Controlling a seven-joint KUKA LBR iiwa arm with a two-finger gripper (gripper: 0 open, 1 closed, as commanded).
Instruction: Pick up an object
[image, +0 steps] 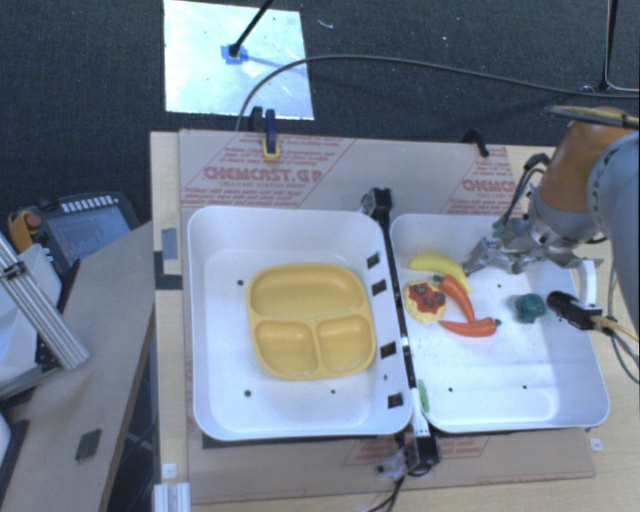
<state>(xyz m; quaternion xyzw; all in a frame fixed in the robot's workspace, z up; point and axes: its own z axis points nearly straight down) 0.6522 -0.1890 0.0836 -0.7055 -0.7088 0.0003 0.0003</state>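
The right bin (520, 395) holds several toy foods. A yellow banana (437, 263) lies near its back left, with a pizza slice (425, 300) below it. An orange carrot (456, 292) slants between them, and a red-orange pepper (468, 326) lies beside it. A green broccoli piece (529, 306) sits further right. My gripper (482, 257) hangs low over the back of the right bin, just right of the banana and pointing towards it. I see nothing held in it.
The left bin (215, 300) holds a yellow tray (308, 320) with three compartments. A black divider (392, 300) runs between the bins. A black part with a cable (570, 306) sticks out by the broccoli. The grey arm with its orange band (580, 165) comes in from the upper right.
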